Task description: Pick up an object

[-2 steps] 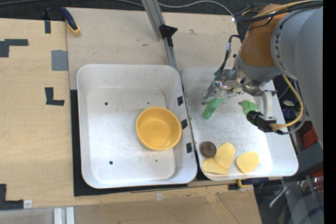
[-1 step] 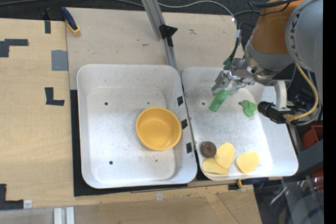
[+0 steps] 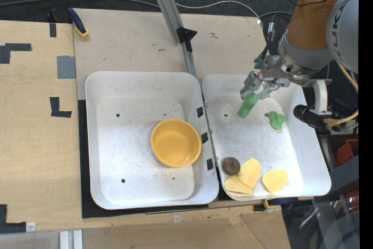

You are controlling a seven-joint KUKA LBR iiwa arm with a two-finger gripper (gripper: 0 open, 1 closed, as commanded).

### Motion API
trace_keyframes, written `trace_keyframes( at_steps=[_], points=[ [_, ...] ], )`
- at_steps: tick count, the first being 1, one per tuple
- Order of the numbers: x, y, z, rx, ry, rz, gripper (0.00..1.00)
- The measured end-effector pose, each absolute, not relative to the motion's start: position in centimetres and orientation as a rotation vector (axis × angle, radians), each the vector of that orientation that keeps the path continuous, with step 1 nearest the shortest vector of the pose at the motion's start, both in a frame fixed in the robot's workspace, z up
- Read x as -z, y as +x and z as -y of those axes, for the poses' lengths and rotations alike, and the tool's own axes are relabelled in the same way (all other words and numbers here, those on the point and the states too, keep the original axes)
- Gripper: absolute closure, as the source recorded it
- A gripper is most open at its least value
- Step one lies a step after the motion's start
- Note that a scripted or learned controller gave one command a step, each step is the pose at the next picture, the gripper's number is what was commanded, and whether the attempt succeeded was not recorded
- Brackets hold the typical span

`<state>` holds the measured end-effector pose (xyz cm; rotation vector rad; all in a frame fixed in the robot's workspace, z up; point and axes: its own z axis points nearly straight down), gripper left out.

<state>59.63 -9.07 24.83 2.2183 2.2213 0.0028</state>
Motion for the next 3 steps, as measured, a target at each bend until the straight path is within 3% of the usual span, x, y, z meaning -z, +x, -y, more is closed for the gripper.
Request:
trace_keyframes(
  at_steps=[1, 3],
  points=[
    [-23.8, 58.1, 4.3, 0.002, 2.218, -2.229, 1.0],
    [-21.7, 57.0, -6.4, 0.002, 2.216, -2.232, 1.0]
  ],
)
